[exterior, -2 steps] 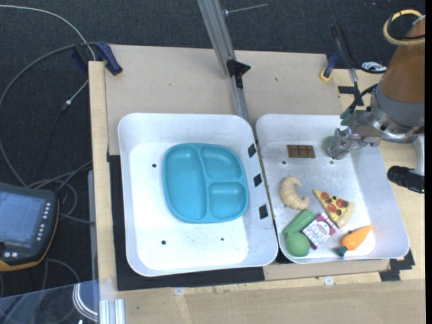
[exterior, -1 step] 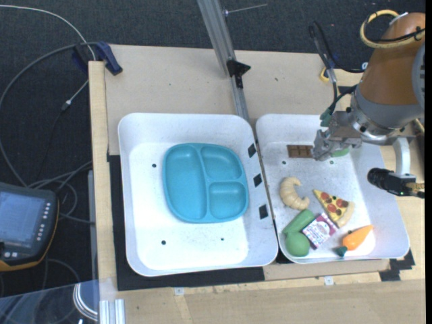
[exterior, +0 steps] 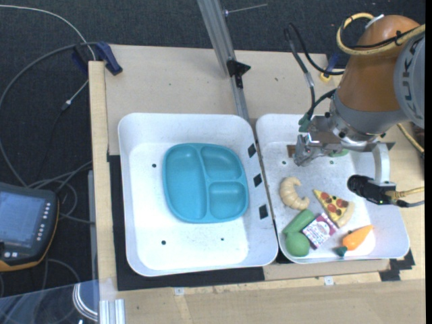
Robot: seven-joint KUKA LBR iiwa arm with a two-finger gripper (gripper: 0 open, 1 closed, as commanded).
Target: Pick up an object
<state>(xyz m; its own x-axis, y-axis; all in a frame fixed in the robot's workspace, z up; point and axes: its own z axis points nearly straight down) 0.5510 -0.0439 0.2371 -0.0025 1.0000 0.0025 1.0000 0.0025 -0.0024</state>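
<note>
Pincer (exterior: 302,157) at the end of the grey arm with the orange band (exterior: 378,52) sits low over the far part of the right shallow white bin (exterior: 399,250), above bare bin floor. At this slant I cannot tell whether it is open or shut, and nothing shows in its grasp.

All the loose things that could be picked lie nearer the camera in the same bin. A pale tan toy croissant (exterior: 293,192) lies closest to the pincer, just below it and apart from it. To its right is a toy pizza slice with red toppings (exterior: 335,208). A green rounded toy vegetable (exterior: 297,233) lies in the near left corner, with a small pink and white packet (exterior: 318,233) touching its right side. An orange toy carrot with a green stub (exterior: 356,237) lies near the bin's near right edge.

The left shallow white bin (exterior: 125,137) holds a turquoise plastic divided plate (exterior: 204,182), lying flat near its middle.

Both bins rest side by side on a pale wooden tabletop (exterior: 169,79). A slanted aluminium post (exterior: 212,19) rises from the tabletop's far side. Around it is dark carpeted floor (exterior: 40,113) with thin cables trailing across it. A handheld control screen with an orange edge (exterior: 23,225) lies at the left.
</note>
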